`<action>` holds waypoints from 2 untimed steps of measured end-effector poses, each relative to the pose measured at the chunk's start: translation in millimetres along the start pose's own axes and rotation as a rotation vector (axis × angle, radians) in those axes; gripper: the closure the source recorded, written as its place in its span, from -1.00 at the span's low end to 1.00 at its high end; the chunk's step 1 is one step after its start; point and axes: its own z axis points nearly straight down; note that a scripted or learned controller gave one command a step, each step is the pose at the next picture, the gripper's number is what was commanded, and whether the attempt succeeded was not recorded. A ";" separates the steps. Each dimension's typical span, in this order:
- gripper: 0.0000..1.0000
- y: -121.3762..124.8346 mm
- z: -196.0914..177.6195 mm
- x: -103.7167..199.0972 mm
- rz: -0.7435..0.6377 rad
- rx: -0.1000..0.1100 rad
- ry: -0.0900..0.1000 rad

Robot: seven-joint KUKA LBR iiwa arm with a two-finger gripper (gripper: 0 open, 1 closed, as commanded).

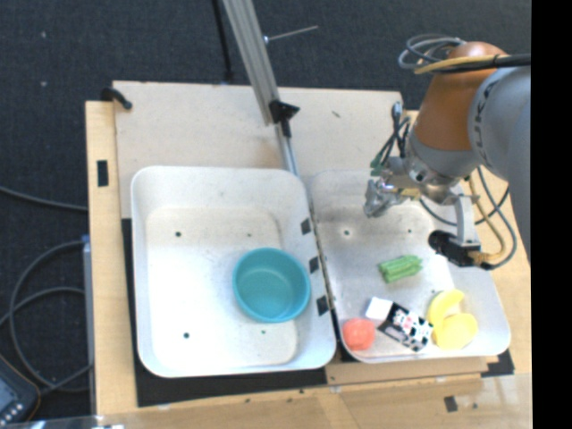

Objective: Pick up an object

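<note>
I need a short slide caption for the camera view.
Gripper above right bin; green block nearby; blue bowl in left bin.

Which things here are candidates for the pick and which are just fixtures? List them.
Pick candidates: blue bowl, green block, orange ball, yellow pieces, black-and-white item.

Fixtures: left bin, right bin, metal pole, floor cables.

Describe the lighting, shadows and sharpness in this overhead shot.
Camera view: even, soft light; the white bins look bright but not blown out; faint shadow under the blue bowl; the gripper is slightly blurred; small toys near the yellow object lack fine detail.
</note>
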 end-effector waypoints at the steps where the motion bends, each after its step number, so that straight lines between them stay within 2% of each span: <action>1: 1.00 1.0 -14.3 -0.7 -0.003 0.004 0.001; 2: 1.00 -4.0 -29.3 44.1 -0.007 0.006 0.003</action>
